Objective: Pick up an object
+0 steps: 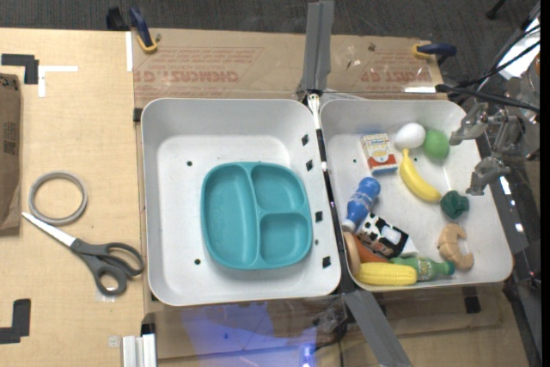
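The camera view looks down on two shallow white bins that stand side by side on the bench. The left bin (163, 133) contains a teal divided plate (256, 215) with three compartments, lying flat near the middle of the bin.

The right bin (344, 133) contains the small objects. A white egg (410, 136) lies near the far wall, touching a green ball (436, 143) on its right side. Just beside the egg, to the left, there is a small carton (378, 153) with an orange and white face. A banana (418, 177) lies below the egg, and a dark green broccoli piece (454, 204) is near its lower end. A blue and white bottle (361, 201) lies tilted closer to the divider between the bins. Below it there is a black and white toy (381, 235), then a yellow corn cob (387, 273) along the near wall, touching a green bottle (434, 268). A tan croissant (455, 244) rests near the right wall.

The gripper (486, 152) is at the right edge of the right bin, above its rim. Its metal parts are seen, but it cannot be told how far the fingers are apart, and no object is seen between them.

On the wooden bench at the left, a roll of tape (58, 197) lies just beside grey scissors (90, 253).
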Motion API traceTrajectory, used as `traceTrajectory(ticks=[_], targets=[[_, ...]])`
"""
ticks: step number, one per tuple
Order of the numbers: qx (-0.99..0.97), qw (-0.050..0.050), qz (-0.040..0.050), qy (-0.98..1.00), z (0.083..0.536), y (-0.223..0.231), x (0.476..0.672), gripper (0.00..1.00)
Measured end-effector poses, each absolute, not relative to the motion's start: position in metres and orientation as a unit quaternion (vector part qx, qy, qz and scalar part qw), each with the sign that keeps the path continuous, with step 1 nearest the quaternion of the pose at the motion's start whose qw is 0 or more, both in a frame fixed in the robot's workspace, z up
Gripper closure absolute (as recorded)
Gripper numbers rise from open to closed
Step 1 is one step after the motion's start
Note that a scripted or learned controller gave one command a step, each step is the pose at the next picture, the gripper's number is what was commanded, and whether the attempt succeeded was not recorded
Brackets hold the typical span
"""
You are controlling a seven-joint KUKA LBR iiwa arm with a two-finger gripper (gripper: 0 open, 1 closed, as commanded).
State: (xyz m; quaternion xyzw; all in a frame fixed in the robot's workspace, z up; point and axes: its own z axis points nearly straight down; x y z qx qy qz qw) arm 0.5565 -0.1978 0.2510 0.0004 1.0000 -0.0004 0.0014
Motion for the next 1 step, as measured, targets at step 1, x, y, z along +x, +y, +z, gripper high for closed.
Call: traceTrajectory(ticks=[1], targets=[[0.057, 0.001, -0.0001, 0.998, 0.0968, -0.1746, 0.5749, 0.0]])
